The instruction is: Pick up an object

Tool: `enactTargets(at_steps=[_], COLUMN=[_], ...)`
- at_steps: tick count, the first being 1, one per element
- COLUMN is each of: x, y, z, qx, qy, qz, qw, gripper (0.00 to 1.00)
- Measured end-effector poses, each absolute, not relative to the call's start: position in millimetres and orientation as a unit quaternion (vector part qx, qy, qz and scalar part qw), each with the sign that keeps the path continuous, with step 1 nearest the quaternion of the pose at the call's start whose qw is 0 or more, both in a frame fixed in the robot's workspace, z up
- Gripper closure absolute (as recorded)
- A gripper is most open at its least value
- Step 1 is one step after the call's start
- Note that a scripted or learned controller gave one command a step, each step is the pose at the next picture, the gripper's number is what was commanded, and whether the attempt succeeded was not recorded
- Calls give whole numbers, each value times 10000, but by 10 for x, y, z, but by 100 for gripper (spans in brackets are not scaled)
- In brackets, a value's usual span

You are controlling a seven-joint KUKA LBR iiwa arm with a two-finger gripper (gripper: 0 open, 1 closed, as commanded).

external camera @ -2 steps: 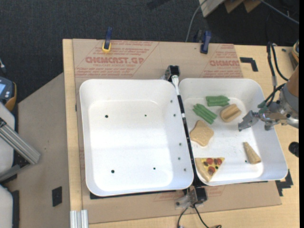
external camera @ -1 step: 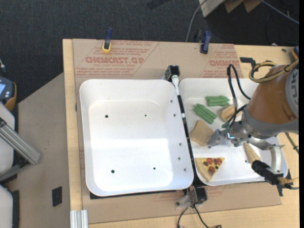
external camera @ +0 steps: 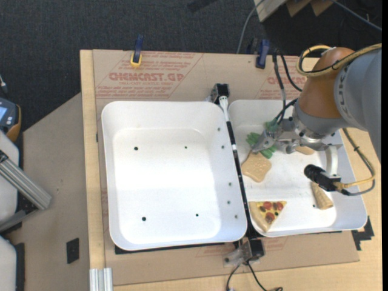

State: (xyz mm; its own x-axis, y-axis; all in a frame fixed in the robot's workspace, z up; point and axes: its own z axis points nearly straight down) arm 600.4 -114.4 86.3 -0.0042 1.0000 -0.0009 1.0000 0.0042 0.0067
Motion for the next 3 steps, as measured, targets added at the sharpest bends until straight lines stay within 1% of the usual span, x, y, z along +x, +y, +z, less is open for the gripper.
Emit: enactTargets(at_steps=[1, 2, 3], x=[6002, 5849, 5766], y=[-1143, -993, -1017], z=[1007, 1858, 2227], qx=[7070, 7065, 7070], qy=[7072, 7077, 7072], qz=[53, 25, 14], qw=[50, 34, 27], gripper=[100, 100, 100])
